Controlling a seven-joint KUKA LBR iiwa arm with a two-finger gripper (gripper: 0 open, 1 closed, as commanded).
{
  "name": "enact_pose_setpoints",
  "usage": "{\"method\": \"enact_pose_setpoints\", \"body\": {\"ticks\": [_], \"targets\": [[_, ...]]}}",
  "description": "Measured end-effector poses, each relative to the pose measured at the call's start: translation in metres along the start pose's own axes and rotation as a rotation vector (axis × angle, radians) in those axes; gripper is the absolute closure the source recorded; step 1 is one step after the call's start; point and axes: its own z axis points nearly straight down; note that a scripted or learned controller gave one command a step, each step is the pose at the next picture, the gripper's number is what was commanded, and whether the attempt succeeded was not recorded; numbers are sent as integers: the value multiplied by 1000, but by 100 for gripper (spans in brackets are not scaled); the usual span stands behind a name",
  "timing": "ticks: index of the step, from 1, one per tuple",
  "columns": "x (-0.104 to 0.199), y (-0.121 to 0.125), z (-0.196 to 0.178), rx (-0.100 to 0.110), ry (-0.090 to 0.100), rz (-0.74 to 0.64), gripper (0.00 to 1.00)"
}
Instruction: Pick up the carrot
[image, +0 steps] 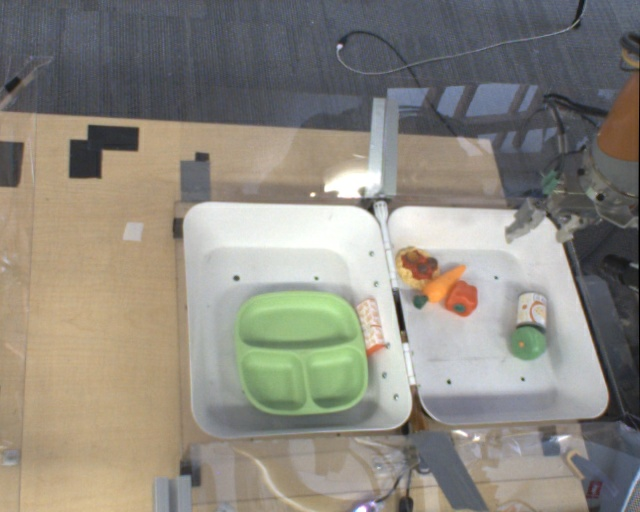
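Carrot (443, 283) lies in the right bin (560, 400), near its left wall, tucked between a pizza slice (416, 265) and a red pepper (461, 298), while the claw (545, 217) hovers spread and empty over that bin's far right corner, well apart from it.

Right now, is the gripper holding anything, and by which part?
Nothing is held. The gripper hovers at the right bin's far right corner, and the carrot lies apart in that bin.
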Motion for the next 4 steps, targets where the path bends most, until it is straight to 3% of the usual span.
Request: {"method": "enact_pose_setpoints", "body": {"ticks": [1, 2, 3, 4], "targets": [[55, -13, 59, 1, 1, -57, 0], [81, -8, 59, 0, 0, -170, 0], [109, -40, 111, -9, -2, -319, 0], [111, -37, 99, -15, -2, -320, 100]]}}
